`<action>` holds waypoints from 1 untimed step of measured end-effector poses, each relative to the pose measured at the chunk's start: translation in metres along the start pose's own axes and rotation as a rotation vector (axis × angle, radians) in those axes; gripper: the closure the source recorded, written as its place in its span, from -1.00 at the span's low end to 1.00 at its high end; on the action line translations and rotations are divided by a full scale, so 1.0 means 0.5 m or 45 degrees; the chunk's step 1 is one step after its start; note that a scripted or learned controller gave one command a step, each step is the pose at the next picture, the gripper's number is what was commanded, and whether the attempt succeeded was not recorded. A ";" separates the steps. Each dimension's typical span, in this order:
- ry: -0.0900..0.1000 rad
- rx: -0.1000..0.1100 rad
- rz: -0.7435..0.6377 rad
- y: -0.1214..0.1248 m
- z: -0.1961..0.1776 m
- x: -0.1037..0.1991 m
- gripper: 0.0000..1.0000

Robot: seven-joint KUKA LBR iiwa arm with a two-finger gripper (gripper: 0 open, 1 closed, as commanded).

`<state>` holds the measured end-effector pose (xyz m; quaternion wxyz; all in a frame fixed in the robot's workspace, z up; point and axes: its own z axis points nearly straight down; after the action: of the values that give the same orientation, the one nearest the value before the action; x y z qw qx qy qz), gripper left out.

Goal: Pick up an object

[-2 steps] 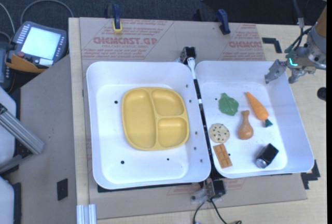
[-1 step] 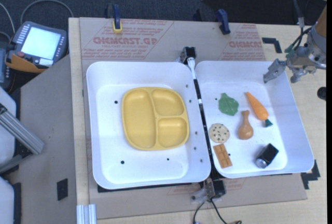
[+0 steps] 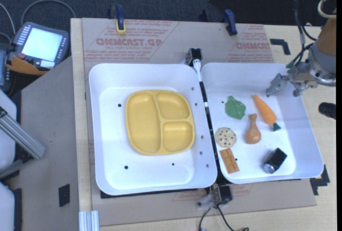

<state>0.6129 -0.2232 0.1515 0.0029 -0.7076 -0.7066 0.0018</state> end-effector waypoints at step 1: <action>0.004 -0.001 -0.002 -0.019 0.099 0.009 -1.00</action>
<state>0.6032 -0.2186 0.1022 0.0037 -0.7071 -0.7071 0.0006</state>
